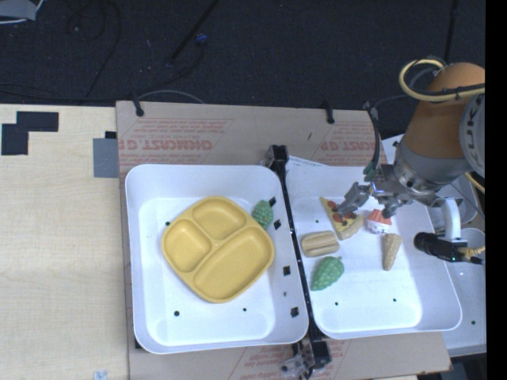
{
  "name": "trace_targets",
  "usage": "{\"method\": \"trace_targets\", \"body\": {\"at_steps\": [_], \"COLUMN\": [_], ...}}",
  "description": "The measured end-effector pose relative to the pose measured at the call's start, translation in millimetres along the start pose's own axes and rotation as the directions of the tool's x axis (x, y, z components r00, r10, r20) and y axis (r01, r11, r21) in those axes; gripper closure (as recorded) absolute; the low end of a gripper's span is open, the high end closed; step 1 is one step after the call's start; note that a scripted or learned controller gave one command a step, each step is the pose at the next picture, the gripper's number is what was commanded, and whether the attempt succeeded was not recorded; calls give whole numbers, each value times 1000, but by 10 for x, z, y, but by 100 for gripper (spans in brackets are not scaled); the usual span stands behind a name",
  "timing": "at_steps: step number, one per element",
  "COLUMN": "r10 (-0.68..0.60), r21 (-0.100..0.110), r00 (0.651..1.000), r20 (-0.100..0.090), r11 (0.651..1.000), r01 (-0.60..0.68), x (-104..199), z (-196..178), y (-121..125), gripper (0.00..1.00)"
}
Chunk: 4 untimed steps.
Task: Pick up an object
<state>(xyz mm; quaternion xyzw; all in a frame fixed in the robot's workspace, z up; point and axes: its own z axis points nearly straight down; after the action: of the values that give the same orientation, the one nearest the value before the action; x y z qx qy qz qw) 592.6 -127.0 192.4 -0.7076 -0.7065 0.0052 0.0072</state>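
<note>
We see two white bins side by side on the desk: a left bin and a right bin. Brown cardboard lies under them, beside dark floor.

A robotics lab: white bins clamped on cardboard, cables trailing across dark floor.

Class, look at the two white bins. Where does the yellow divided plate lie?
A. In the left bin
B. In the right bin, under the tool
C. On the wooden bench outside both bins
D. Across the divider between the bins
A: the yellow divided plate lies flat inside the left bin, with the toy foods and the tool over in the right bin.
</note>
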Motion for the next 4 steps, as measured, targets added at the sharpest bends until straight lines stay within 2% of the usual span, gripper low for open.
{"method": "trace_targets", "body": {"at_steps": [1, 3, 4], "r10": [-2, -1, 0], "r21": [-14, -12, -13], "r00": [1000, 1000, 1000], "r20": [2, 2, 2], "r11": [1000, 1000, 1000], "r01": [2, 1, 0], "x": [-1, -132, -126], "z": [-83, 960, 1051], "y": [29, 161, 158], "gripper": [0, 0, 0]}}
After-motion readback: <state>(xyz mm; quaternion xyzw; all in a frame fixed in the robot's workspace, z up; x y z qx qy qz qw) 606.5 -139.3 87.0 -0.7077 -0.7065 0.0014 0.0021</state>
